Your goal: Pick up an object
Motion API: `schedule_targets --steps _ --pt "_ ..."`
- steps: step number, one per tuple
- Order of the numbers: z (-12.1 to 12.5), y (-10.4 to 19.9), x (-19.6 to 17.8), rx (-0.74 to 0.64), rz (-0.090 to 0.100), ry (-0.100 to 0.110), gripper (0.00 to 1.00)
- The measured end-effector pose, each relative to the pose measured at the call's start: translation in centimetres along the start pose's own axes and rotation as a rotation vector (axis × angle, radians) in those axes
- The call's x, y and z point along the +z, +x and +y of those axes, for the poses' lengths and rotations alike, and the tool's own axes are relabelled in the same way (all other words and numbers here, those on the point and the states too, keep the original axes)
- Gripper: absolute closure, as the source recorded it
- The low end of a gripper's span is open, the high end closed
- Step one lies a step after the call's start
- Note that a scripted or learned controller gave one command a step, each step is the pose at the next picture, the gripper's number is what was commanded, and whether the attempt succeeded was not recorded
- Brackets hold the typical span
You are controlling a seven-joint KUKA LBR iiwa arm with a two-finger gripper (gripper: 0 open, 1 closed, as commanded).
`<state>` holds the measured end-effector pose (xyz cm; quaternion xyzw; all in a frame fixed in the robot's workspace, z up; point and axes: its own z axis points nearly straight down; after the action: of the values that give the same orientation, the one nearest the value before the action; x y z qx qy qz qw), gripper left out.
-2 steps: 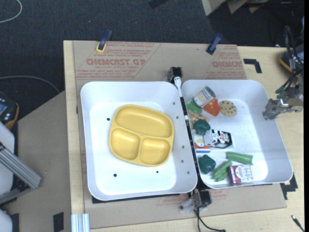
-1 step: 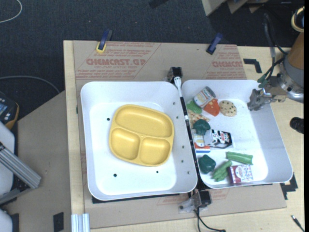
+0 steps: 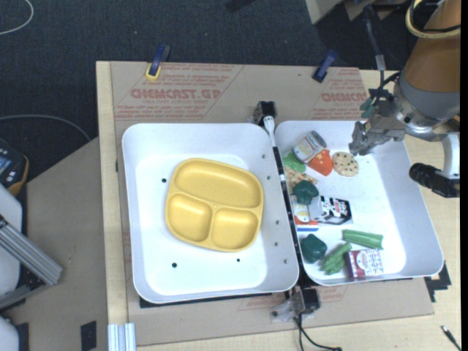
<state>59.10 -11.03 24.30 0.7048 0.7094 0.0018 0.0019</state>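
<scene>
The gripper [image 3: 361, 146] hangs low over the far end of the right bin [image 3: 417, 218], its tip just beside a round speckled cookie [image 3: 345, 164], and from where I stand I cannot tell how it is set or whether it has anything in it. The cookie looks like the likeliest pick: it lies flat on the white floor, pale tan with dark flecks, thin and disc-shaped. That flatness is my worry. A thin disc lying flat gives little edge to grip, so I'd guess a grab could slide off the top or just push it along the floor. It is also crowded: an orange-red piece [image 3: 320, 164] touches its left side, and a small can [image 3: 310, 145] sits just beyond, so a slightly off descent might catch a neighbour or wedge between them. The bin's back wall is near too, which could get in the way. The left bin [image 3: 146, 196] carries a yellow divided tray [image 3: 214, 205], well apart from all this.
</scene>
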Motion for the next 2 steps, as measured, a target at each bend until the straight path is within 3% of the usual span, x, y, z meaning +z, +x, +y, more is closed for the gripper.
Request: schedule_targets --steps 2 --pt "2.6 9.5 -0.3 0.001 0.000 0.000 1.00"
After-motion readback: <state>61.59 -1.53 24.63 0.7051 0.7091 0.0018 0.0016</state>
